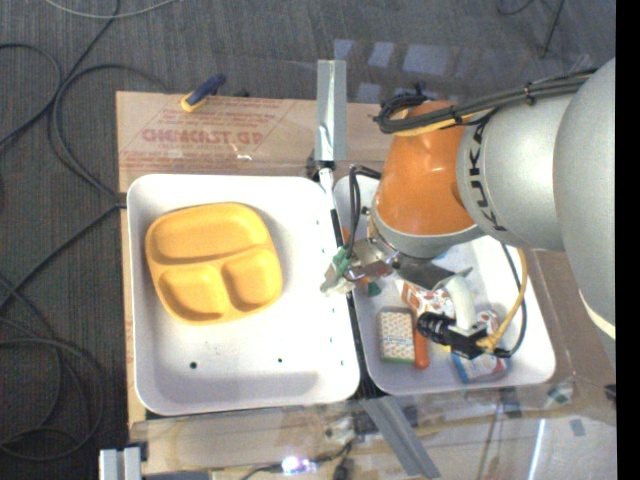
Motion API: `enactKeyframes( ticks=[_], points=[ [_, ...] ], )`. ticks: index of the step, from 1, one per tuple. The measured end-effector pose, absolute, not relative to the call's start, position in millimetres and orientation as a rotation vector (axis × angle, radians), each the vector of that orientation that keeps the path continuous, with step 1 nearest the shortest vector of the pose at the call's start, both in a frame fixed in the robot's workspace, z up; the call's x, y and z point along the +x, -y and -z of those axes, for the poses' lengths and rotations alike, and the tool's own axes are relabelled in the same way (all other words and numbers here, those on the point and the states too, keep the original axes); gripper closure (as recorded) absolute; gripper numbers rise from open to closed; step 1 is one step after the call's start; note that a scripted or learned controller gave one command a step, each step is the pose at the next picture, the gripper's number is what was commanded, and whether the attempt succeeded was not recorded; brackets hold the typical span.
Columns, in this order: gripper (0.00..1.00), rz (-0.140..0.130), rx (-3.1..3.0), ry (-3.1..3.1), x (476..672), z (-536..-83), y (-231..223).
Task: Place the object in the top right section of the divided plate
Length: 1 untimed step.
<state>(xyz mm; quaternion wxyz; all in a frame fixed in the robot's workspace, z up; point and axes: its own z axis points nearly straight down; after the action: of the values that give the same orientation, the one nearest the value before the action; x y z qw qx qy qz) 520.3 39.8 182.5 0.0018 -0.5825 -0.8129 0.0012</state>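
Nearest your lens is the grey arm (545, 128) with its orange band (425, 183), which covers much of the right bin (535, 353) as it reaches in over the bench (230, 128). Below the orange band you see the gripper (347, 273), hanging over the seam where the two bins meet, just right of the left bin (240, 368). A small green object (342, 262) sits at the jaws' tips, but you cannot tell whether the jaws are apart or clamped on it, since the metal parts there run together in a blur. Take the yellow divided plate (213, 260) as your landmark: it lies flat in the left bin, toward that bin's upper left, with one long section across the top and two smaller ones below. The gripper and the green object are to the right of the plate, apart from it, beyond its right rim. Farther right of the plate, in the right bin, you can make out a tan sponge-like block (397, 335), an orange-red stick (421, 350) beside it, and a cluster of mixed items (465, 333) partly under the arm.
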Motion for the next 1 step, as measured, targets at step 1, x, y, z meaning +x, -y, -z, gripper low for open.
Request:
enactKeyframes(
  ticks=[1],
  points=[
    [1.0, -0.006, -2.043, 2.382, 482.7, -182.2, -96.7]
  ],
)
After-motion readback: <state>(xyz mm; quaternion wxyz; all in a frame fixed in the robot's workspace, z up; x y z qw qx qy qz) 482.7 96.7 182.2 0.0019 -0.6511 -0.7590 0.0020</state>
